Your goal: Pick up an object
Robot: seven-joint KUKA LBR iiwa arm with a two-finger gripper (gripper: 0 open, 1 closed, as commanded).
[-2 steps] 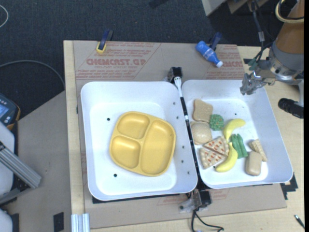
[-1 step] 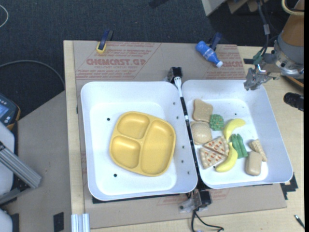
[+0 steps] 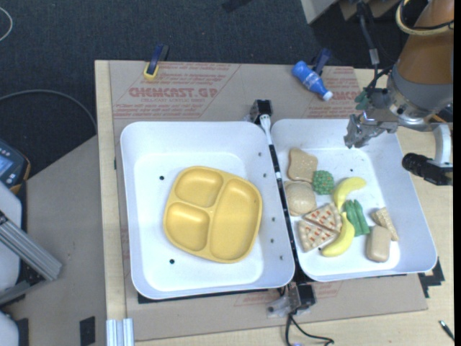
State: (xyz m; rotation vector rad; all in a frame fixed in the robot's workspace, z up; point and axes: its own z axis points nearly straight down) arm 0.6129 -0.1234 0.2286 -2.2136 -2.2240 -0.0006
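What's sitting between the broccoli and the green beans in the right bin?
In the camera view, a yellow banana lies between the broccoli and the green beans.

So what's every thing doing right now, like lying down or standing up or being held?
Yellow plastic divided plate: flat, right way up, in the left white bin.
Two yellow toy bananas: lying in the right white bin.
Green toy broccoli: lying loose.
Blue bottle: on its side.
Gripper: over the bin's far corner.

arm (image 3: 425, 56) cropped at right edge
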